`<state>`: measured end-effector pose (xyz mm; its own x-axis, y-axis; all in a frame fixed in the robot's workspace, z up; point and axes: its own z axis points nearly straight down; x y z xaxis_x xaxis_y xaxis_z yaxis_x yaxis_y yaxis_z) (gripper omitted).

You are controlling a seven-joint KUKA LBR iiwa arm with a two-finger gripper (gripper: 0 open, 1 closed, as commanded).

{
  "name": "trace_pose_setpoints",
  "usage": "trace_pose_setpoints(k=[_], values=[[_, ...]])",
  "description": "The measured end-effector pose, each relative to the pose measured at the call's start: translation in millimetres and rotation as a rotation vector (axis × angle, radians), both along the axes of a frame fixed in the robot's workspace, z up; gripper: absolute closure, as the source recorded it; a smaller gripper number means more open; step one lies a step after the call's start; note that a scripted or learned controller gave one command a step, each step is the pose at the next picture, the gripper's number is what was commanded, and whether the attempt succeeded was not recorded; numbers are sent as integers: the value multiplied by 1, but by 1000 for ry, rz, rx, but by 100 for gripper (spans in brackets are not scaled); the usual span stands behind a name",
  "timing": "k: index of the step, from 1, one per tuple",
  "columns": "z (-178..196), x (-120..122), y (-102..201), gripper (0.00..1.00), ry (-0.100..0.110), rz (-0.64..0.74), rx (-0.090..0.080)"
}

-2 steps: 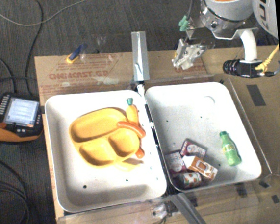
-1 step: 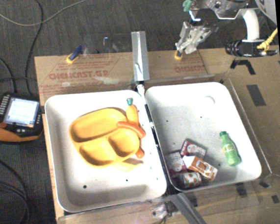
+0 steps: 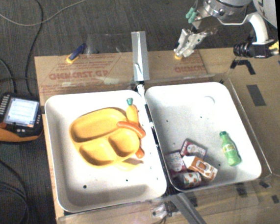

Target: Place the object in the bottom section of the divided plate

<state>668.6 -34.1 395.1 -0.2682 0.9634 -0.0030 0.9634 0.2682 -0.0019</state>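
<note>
Gripper (image 3: 186,44) hovers at one o'clock, beyond both bins; whether its pincer is parted, I cannot tell. Divided plate (image 3: 103,137) sits at nine o'clock.

Left bin (image 3: 68,189): yellow divided plate (image 3: 95,130), with a hot dog (image 3: 130,127) and carrot (image 3: 132,113) on its right rim.
Right bin (image 3: 198,103): green bottle (image 3: 229,148), small packets (image 3: 191,163) near front.
Gripper (image 3: 186,44): raised beyond the right bin's far edge.
</note>
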Motion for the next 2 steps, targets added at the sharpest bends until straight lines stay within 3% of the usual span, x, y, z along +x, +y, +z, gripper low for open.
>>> trace_pose_setpoints(k=[1,2], values=[[-140,0,-20,100,1,161,2],[-212,-37,-9,100,1,345,4]])
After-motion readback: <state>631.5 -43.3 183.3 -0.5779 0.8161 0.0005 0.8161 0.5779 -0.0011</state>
